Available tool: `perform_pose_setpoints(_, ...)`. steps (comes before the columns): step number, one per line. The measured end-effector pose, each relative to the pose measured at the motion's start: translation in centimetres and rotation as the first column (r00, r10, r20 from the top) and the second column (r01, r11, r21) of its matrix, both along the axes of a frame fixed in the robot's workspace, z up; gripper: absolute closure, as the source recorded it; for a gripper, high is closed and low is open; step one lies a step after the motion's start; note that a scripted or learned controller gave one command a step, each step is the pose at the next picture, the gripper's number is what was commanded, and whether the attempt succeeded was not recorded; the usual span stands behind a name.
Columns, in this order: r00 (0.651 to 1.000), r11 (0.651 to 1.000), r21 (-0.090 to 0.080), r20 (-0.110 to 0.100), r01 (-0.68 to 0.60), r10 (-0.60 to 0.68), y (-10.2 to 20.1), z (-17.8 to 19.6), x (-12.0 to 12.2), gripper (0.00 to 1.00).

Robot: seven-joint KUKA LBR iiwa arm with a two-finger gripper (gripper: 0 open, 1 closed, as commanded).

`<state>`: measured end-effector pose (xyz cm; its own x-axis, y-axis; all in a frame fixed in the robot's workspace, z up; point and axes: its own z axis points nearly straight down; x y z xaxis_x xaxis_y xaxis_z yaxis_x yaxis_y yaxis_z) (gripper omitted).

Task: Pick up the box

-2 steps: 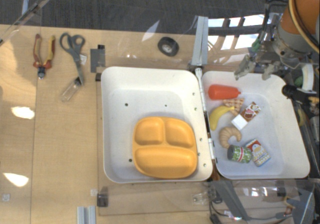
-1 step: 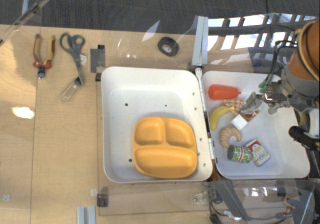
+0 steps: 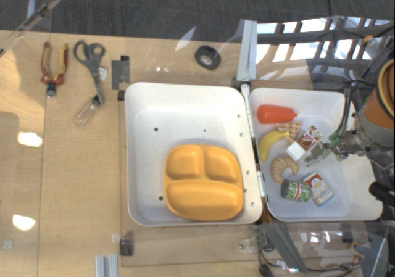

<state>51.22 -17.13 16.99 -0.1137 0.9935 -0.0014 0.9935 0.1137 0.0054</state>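
The small box with a brown-and-white printed face [image 3: 310, 139] lies in the right-hand white bin [image 3: 355, 208], just left of and slightly above the gripper [image 3: 319, 154], not between its fingers. A small white cube [image 3: 295, 152] sits just left of the fingertips, apparently touching them; whether the fingers are apart or together cannot be made out. Left of the fingers lie a yellow banana [image 3: 270, 144] and a tan croissant [image 3: 284, 166]; below them, a green-and-red can [image 3: 295, 190] and a red printed packet [image 3: 320, 188]. Up and left rests an orange-red carrot-shaped toy [image 3: 276, 113]. The left white bin [image 3: 148, 115] holds a yellow three-compartment plastic tray [image 3: 203, 181].
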Motion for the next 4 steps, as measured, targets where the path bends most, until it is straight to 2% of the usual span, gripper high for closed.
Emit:
perform_pose_setpoints(1,0.999,0.999,-0.004,0.011,-0.052,0.052,-3.6,-7.5,-2.0,0.00)
perform_pose_setpoints(2,0.988,0.988,-0.013,0.019,-0.152,0.152,-1.6,-7.7,-1.8,0.00)
perform_pose_setpoints(3,0.987,0.988,-0.017,0.031,-0.154,0.155,-1.6,-6.3,-1.3,1.00)
perform_pose_setpoints(4,0.987,0.988,-0.018,0.031,-0.155,0.155,-1.6,-6.3,-1.3,0.00)
